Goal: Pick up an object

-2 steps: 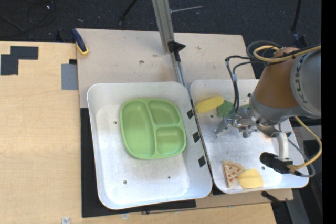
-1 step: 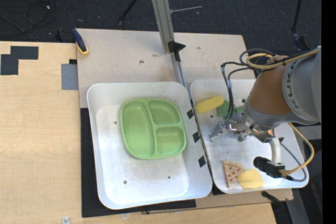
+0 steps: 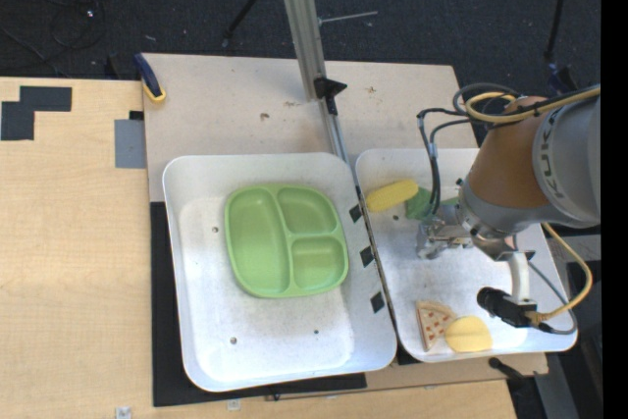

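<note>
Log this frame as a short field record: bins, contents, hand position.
left bin: holds a green divided plate
right bin: holds a yellow object near its top left, a green object beside it, a pizza-slice toy and a yellow round object near the front edge
arm: reaches in from the right, over the right bin
hand: low over the right bin, just below the green object
held item: none seen

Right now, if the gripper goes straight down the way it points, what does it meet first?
Probably the bare white floor of the right bin under the gripper. The green thing and yellow thing lie just beside; depth is unclear.
</note>
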Tool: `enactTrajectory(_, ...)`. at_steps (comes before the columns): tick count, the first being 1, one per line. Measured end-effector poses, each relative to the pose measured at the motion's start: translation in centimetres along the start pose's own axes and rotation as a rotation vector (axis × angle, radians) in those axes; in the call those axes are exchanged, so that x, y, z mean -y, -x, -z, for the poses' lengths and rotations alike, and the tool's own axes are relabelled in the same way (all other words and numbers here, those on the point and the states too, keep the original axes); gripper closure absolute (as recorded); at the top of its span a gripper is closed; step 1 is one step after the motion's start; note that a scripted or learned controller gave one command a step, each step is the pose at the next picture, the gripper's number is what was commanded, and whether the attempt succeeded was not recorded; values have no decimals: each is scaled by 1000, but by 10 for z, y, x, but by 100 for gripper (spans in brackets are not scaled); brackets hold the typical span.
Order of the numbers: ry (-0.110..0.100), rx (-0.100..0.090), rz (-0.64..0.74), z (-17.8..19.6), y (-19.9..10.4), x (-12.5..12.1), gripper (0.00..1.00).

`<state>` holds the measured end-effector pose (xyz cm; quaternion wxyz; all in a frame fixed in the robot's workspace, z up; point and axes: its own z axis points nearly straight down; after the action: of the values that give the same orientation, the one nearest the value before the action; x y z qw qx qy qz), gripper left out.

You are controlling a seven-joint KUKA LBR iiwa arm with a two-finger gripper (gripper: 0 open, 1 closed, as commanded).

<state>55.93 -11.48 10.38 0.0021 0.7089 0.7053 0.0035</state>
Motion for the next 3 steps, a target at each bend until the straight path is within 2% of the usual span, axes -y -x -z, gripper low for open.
enactTrajectory(2, -4, 3, 6, 126, 2, -2, 100)
enactTrajectory(3, -9, 2, 6, 128, 3, -2, 100)
